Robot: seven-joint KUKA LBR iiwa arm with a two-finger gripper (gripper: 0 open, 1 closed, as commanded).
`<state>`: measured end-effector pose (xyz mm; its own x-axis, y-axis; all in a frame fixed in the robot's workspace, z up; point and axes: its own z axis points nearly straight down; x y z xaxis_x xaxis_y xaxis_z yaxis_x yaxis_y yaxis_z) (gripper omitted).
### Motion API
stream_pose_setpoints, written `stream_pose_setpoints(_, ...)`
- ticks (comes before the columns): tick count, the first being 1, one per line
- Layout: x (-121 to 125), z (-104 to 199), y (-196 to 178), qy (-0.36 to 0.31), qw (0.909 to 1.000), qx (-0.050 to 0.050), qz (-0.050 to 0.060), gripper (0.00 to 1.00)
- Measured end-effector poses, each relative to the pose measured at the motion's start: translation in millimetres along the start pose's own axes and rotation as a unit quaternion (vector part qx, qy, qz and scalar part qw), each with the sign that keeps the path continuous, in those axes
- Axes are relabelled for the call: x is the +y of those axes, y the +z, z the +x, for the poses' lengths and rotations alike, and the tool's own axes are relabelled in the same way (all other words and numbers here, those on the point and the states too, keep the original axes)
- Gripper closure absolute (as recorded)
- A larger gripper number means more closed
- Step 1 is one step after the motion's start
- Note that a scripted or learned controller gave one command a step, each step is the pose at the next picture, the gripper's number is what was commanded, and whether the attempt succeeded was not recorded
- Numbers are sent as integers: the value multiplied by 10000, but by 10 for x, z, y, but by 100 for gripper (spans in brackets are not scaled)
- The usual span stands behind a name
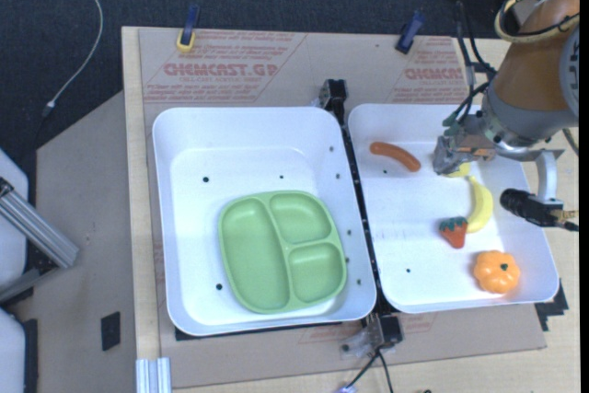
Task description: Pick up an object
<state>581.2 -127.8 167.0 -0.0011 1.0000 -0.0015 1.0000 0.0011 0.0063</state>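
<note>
Reaching in from the right: grey arm [538,60] with an orange band above the wrist, bent down over the far part of the right bin [405,285].
Gripper [453,163]: low over the right bin's far half, toward its right side, just above the upper tip of the banana.
Fingers: hidden under the wrist block; open or closed cannot be told, and nothing seen between them.
Banana [479,205]: yellow, curved, lying lengthwise near the right bin's right edge, upper end beneath the gripper, lower end toward the near side.
Sausage [396,156]: orange-red, lying slantwise in the right bin's far-left quarter, just left of the gripper, apart from it.
Carrot [453,233]: small, orange with a green top, mid-bin, touching or just beside the banana's lower left side; cannot tell which.
Pumpkin [497,272]: orange with a dark stem, close to the right bin's near-right corner, apart from the banana.
Left bin [184,143]: white, shallow, side by side with the right bin.
Green tray [281,249]: three compartments, lying flat in the left bin's near half, turned a little askew to the bin's edges.
Bench board [230,69]: brown, printed with red lettering, under both bins.
Clamps [188,30]: blue, one at the board's far edge on the left, another at the far edge on the right.
</note>
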Motion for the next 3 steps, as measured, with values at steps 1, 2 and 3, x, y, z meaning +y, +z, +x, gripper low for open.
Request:
stream_pose_setpoints(1, -13, -2, -434, 1, 10000, -1, 4, 100)
stream_pose_setpoints(2, 2, -4, -806, 1, 10000, -2, 0, 100)
stream_pose_setpoints(3, 16, 509, -678, -20, 10000, 20, 41, 100)
